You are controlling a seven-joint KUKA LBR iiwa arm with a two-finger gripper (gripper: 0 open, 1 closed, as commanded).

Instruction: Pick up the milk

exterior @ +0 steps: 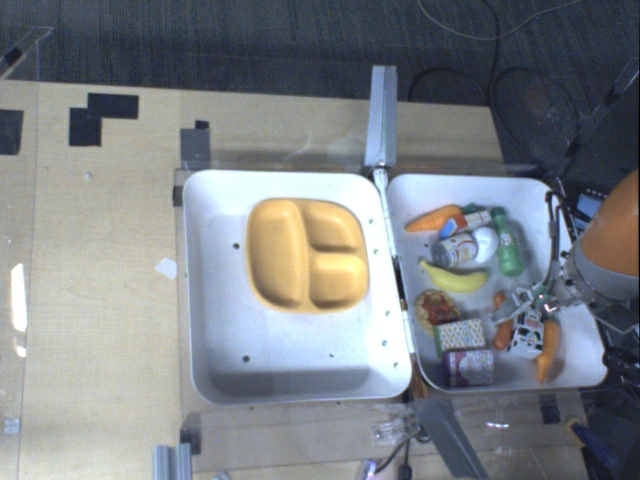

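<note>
The milk [525, 337] is a small white carton with black patches. It lies near the right bin's [400, 268] front right corner, between a small orange piece [503, 334] and an orange carrot [548, 351]. My gripper [528, 303] hangs just above and behind the carton, low over the bin's contents. The arm comes in from the right, with its orange band [612, 230] at the view's edge. Nothing visibly sits in the gripper.
The right bin also holds a carrot [435, 219], a white jar [468, 249], a green bottle [510, 251], a banana [452, 278], a red packet [437, 308], a green-pink box [460, 335] and a maroon can [468, 367]. In the left bin [215, 298] lies a yellow divided tray [306, 253].
</note>
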